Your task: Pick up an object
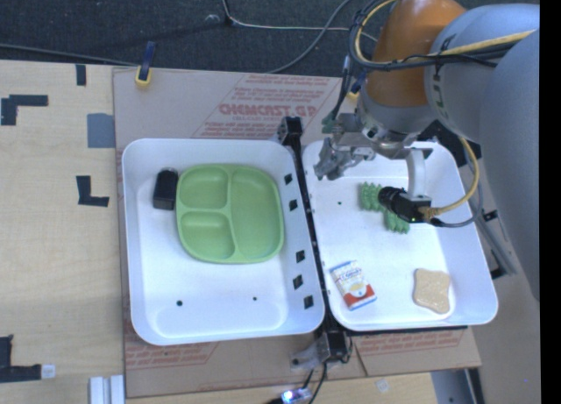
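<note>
**A:** Well, where is the gripper (337, 159) sitting right now?

**B:** It is hanging over the far left corner of the right bin (456, 310), close to the divider between the two bins. Whether anything is sitting between its tips, I cannot tell; the metal parts are blurring together from above.

**A:** What is lying nearest to it?

**B:** A green spiky toy (379, 202) is lying just to its right and a little nearer the camera, partly under a black fitting on the arm. Further toward the near edge, a small carton (352, 284) with red and blue printing is resting almost straight below the gripper, and a tan, bread-like piece (431, 291) is sitting well off to the right of that.

**A:** And on the other side?

**B:** To its left, a green divided plate (230, 213) is lying in the left bin (210, 319), with a small black block (165, 189) touching the plate's far left edge.
</note>
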Robot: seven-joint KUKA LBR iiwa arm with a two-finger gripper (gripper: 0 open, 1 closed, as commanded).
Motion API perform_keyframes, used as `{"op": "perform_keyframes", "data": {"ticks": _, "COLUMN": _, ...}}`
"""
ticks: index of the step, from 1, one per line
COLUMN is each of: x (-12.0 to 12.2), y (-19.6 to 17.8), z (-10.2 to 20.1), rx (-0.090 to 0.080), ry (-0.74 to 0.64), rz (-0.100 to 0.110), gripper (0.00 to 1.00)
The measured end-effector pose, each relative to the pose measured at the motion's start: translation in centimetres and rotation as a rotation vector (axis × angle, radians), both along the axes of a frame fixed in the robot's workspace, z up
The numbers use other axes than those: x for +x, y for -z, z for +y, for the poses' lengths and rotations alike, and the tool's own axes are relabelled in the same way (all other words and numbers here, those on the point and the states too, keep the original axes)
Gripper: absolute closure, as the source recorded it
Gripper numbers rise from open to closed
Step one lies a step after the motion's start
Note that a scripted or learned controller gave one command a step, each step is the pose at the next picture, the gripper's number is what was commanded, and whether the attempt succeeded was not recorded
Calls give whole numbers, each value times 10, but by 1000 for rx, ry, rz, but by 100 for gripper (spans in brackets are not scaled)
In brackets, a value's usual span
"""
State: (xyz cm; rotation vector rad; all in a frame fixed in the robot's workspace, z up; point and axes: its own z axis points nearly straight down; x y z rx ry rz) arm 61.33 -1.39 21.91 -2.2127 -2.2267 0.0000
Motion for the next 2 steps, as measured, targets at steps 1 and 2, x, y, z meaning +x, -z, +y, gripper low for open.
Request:
{"op": "perform_keyframes", "data": {"ticks": 1, "x": -16, "y": -9, "z": 59, "rx": 0, "ry": -1, "rz": 1, "gripper": 100}}
{"op": "perform_keyframes", "data": {"ticks": 2, "x": -35, "y": -2, "z": 102, "rx": -2, "ry": 1, "rz": 2, "gripper": 100}}
